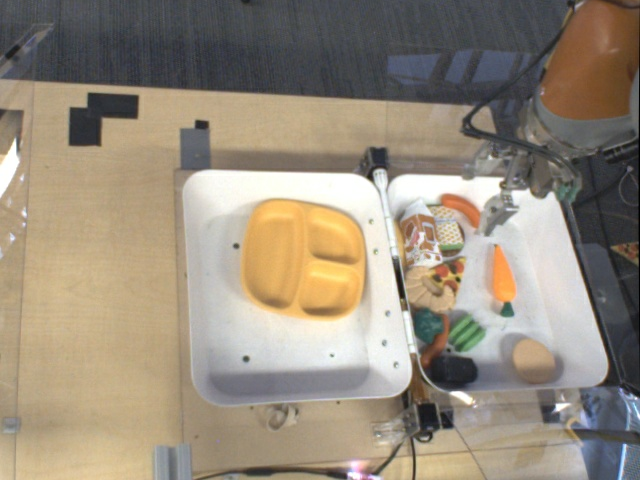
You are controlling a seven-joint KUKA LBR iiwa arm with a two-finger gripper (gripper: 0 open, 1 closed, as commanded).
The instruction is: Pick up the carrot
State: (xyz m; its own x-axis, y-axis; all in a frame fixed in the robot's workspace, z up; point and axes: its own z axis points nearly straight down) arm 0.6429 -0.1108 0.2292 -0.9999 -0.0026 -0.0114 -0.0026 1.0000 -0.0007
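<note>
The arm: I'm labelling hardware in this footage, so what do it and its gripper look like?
The arm is bulky and rounded, with a broad orange band over a pale grey ring at the wrist. Black cables loop beside it. The gripper below is small, metallic grey, with slim fingers.

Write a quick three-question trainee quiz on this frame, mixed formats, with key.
1. True or false: the carrot lies in the same bin as the yellow divided tray.
2. Multiple choice: where is the gripper relative to the carrot? A) above it in the picture, apart from it B) clamped around it C) over the left bin
3. Fill in: the carrot's green end points toward the ______ edge of the picture.

Key:
1. False; the carrot is in the right bin, the tray in the left bin.
2. A
3. Bottom
</note>
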